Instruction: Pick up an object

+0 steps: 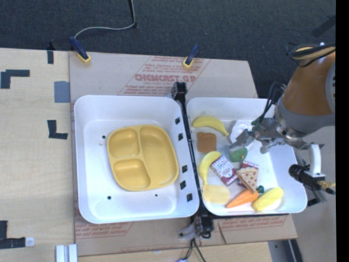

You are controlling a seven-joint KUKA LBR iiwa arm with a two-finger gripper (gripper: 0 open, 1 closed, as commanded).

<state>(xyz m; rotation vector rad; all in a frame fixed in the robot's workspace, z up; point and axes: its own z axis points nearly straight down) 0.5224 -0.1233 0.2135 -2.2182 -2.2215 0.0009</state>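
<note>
jaws [240, 142]: low inside the right-hand shallow white plastic bin [297, 201], dark fingers just above a small green rounded toy [238, 155]; apart or together, cannot tell; nothing visibly held between them.
step in hand: approach and descent over the toy pile, judged; pick not yet made.
nearest items: green toy, touching or just under the fingertips; flat brown square piece [206, 142] just to the left; curved yellow plastic banana [210, 124] above that.
further out: second yellow banana [208, 164], red-and-white small carton [224, 169], orange plastic carrot [241, 199], yellow corn cob [268, 198].
left-hand white bin [90, 201]: holds a yellow three-compartment plastic tray [143, 156].
next move: calls for centring over the green toy, closing, then a straight lift clear of neighbours.
</note>
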